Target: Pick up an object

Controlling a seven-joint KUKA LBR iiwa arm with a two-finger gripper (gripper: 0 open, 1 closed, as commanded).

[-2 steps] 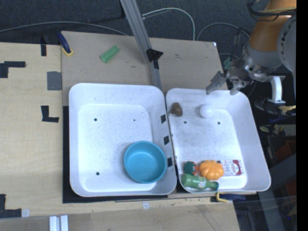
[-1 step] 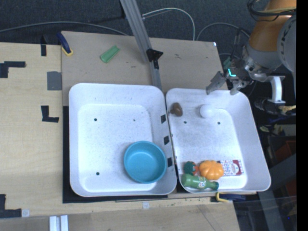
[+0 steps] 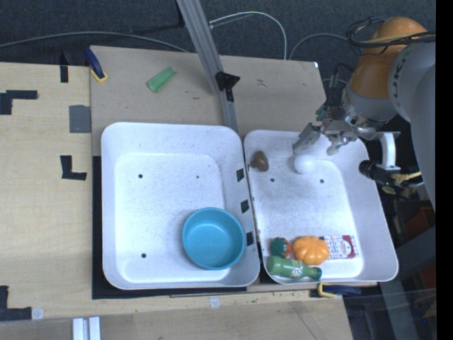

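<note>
Counter: pale wood, two white bins side by side. Left bin: one blue bowl, near corner. Right bin: brown lump at far left; orange gourd, green toy and carton clustered along near edge. Claw is poised at far rim, touching a white ball; its opening cannot be told.

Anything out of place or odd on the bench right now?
One thing: a green block lies on the bench behind the left bin, outside both bins. The blue bowl sits upright; nothing looks spilled or broken.
</note>
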